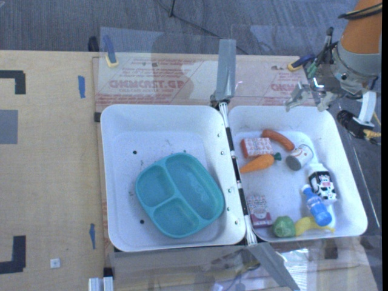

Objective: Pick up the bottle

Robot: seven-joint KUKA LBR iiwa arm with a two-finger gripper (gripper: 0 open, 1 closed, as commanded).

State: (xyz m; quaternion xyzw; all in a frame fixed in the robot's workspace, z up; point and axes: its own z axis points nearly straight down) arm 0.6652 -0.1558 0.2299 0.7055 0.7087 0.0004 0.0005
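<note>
While gripper [308,96] hangs open at the right bin's [348,162] 1 o'clock rim, bottle [317,209] lies at 4 o'clock; cardboard [151,80] reads partly "CHEMCAT".

Both bins, the left bin [115,132] and the right bin [345,156], are white. The divided tray [179,194] in the left bin is teal. In the right bin, the bottle [317,209] near the right edge is blue with a white cap. The carrot [257,163] is orange; the sausage [278,139] is red-orange. The toy cow [322,184] is black and white. My arm [364,17] carries an orange band.
</note>
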